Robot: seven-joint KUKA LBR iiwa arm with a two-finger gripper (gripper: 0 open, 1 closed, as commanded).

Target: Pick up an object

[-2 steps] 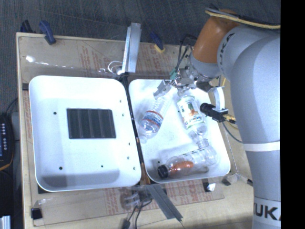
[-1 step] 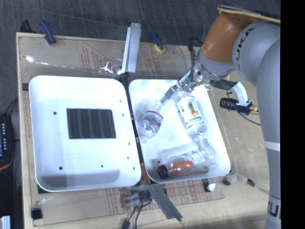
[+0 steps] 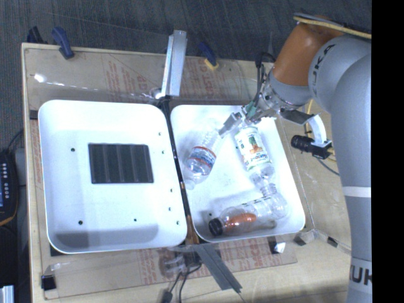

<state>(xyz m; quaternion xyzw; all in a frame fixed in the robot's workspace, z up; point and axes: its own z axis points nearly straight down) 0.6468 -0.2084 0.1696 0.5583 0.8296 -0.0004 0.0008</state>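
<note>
My gripper (image 3: 230,125) reaches down into the upper part of the right bin (image 3: 291,169) from the right. Its tip sits just above the neck end of a clear water bottle with a blue label (image 3: 200,160), which lies at a slant by the bin's left wall. Right beside the gripper lies a bottle with a white, orange and green label (image 3: 253,151). A small clear bottle (image 3: 271,191) lies lower down. Along the front wall rests a clear bottle with orange contents and a black cap (image 3: 242,220). Nothing is visibly held.
The left bin (image 3: 57,169) holds a flat dark grey ribbed slab (image 3: 120,163). A metal bar (image 3: 173,62) stands at the back where the bins meet. Blue clamps (image 3: 62,43) grip the bench's far edge.
</note>
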